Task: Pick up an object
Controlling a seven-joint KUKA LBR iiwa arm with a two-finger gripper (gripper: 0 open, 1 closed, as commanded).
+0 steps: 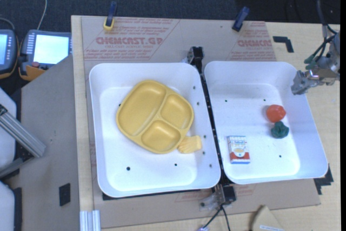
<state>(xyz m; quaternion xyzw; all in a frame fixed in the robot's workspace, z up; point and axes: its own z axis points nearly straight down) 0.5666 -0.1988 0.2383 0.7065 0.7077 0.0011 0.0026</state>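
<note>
The right bin (254, 78) holds a red round object (275, 112), a dark green object (279, 130) just below it, and a small red and white box (238, 149) lying flat near the front. In the left bin (102, 116) a yellow divided plate (155, 116) lies flat, with a small pale yellow piece (190, 144) touching its lower right edge. My gripper (305, 81) hangs at the right bin's far right rim, above and to the right of the red object, apart from all of them.
The bins sit on a cardboard sheet (162, 35) held by a yellow-tipped clamp (110, 18) and a blue clamp (240, 19) at the back. A black divider (208, 116) runs between the bins. Cables trail above the gripper.
</note>
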